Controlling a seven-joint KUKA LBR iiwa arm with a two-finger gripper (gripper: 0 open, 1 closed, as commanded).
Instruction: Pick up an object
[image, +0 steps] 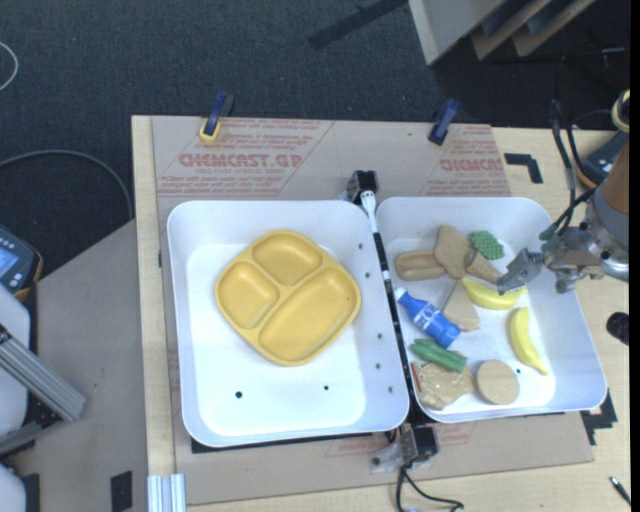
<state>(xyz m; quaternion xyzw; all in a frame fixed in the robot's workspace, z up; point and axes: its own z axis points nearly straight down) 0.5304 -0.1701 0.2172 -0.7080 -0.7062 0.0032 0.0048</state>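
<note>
A: What's nearest the claw (540, 270)?

B: A curved yellow piece (492, 296), banana-like, smooth, pale yellow. Sits in the right bin (570, 330), upper middle, approx 8 o'clock from the claw, just beside the lower finger tip. Can't tell if touching.

A: Claw state?

B: Fingers apart, w/ nothing between them. Claw hangs over the bin's right half; arm comes in from 3 o'clock.

A: Other stuff close by?

B: Second banana (526, 341), brighter yellow, at 6 o'clock from the claw, near. Green textured bit (487, 243) at 10 o'clock. Tan bread-like pieces (452, 250) further out at 9 o'clock. Blue bottle (428, 317) lies mid-bin, tilted.

A: Left bin (200, 400)?

B: Holds a yellow divided tray (288, 296), 3 compartments. Both bins on the cardboard-covered worktop (160, 200).
</note>
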